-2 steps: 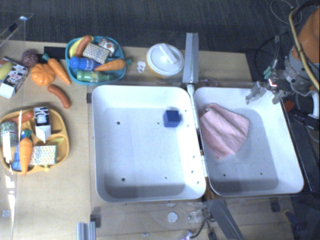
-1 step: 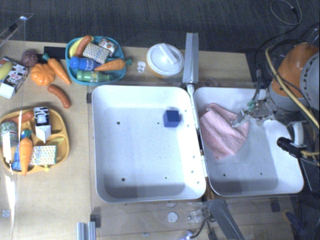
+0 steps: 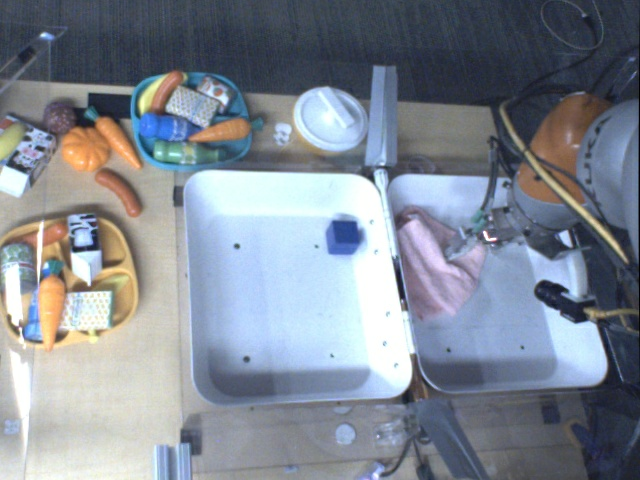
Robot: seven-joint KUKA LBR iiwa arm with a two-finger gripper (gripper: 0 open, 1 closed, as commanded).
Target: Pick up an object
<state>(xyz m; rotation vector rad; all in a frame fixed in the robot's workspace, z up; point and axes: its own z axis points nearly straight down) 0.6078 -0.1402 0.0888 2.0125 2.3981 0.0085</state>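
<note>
A crumpled pink cloth (image 3: 430, 266) lies on the left side of the right bin (image 3: 520, 358). Its right corner is drawn up into a peak that ends between the fingertips of my gripper (image 3: 472, 242). The gripper hangs over the upper middle of that bin, shut on that corner, while the rest of the cloth rests on the bin floor. A small blue cube (image 3: 343, 236) sits alone in the left bin (image 3: 260, 348), toward its upper right.
The divider (image 3: 396, 268) between the bins runs just left of the cloth. A white lidded bowl (image 3: 330, 118), a blue dish of toy food (image 3: 192, 120) and a yellow tray of toy food (image 3: 68, 280) stand on the bench outside the bins. Cables hang by the arm at right.
</note>
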